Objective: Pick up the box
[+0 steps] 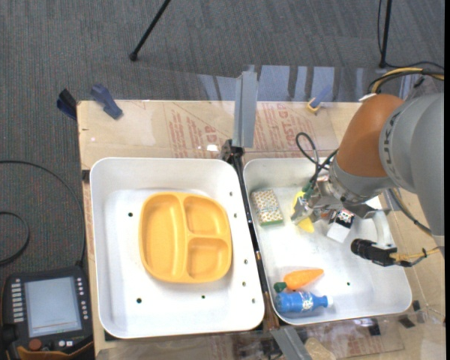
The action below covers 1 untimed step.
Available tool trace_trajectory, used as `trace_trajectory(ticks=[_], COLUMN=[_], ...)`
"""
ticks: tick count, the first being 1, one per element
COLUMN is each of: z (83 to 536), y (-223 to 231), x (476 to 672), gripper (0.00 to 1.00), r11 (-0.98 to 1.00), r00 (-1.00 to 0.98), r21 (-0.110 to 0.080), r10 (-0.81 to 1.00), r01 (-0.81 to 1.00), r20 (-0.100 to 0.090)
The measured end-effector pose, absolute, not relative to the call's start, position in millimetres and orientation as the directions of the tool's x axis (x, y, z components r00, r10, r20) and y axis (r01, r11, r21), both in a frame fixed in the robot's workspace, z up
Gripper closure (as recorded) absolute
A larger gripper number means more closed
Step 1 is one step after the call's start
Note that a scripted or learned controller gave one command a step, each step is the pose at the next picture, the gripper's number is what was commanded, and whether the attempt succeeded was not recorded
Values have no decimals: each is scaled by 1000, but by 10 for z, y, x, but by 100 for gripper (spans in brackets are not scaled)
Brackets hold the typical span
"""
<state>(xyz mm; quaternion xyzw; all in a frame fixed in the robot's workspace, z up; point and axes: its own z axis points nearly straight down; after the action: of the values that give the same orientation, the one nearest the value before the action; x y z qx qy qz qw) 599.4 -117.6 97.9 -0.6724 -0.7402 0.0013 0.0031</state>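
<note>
The box [266,205] is small and flat with a green-and-white dotted top. It lies in the right bin [375,291] near that bin's upper left corner. My gripper [306,210] hangs low over the bin about a box-width to the right of the box and apart from it. A small yellow piece [307,224] shows right under the gripper. The grey arm with its orange band [367,137] comes in from the upper right and covers the bin's far right corner.
An orange carrot [304,278] and a blue bottle [301,301] lie near the right bin's front edge. A white block [337,232] sits just right of the gripper. The left bin [112,201] holds a yellow divided plate [186,237]. A grey post [246,111] stands behind the bins.
</note>
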Motion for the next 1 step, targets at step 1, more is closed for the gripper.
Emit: trace_trajectory(ticks=[1], z=[1851], y=[-747], x=[5571], gripper=[100], r11=[111], r00=[-111], r21=[-5], r10=[994], r01=[994], r20=[1])
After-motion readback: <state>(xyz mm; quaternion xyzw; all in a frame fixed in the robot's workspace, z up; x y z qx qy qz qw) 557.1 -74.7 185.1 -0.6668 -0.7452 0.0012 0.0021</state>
